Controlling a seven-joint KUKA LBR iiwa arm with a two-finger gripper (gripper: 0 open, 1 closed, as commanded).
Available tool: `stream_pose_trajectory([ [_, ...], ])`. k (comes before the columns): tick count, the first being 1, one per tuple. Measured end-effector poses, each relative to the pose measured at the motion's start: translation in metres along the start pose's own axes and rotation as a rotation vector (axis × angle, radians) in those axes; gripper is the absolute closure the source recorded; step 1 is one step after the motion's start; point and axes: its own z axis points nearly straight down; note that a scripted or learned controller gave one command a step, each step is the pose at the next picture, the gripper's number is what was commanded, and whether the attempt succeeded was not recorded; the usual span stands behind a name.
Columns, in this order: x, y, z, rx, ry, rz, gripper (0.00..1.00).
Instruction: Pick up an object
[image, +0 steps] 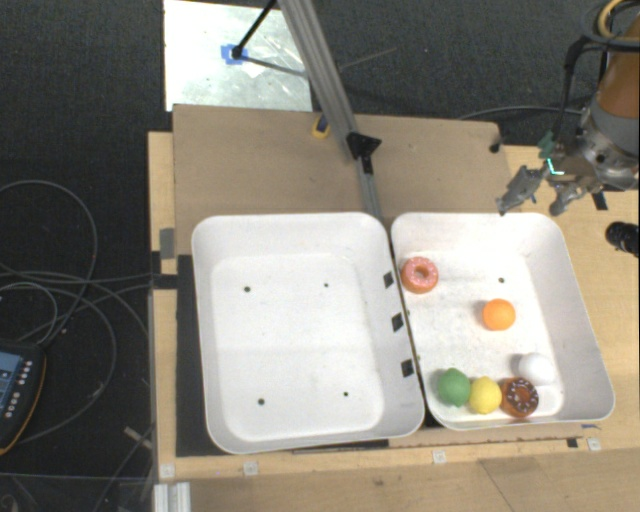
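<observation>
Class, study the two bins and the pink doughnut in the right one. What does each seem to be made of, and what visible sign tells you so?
The bins look like moulded plastic with a matte white finish: rounded corners, raised rims, even colour without glare. The pink doughnut seems to be a plastic or rubber toy, since its colour is flat and uniform; the view leaves open which.

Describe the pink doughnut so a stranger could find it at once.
Look in the right-hand white bin, at its upper left corner beside the divide between the two bins. The pink doughnut lies alone there, pale-frosted; the brown doughnut sits among the balls at the bin's near edge.
</observation>
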Motion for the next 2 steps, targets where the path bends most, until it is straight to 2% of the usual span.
stream_pose_trajectory([
  [1,0.0,0.001,-0.002,-0.004,-0.002,-0.002,0.0],
  [2,0.008,-0.002,0.044,-0.001,-0.001,-0.001,0.0],
])
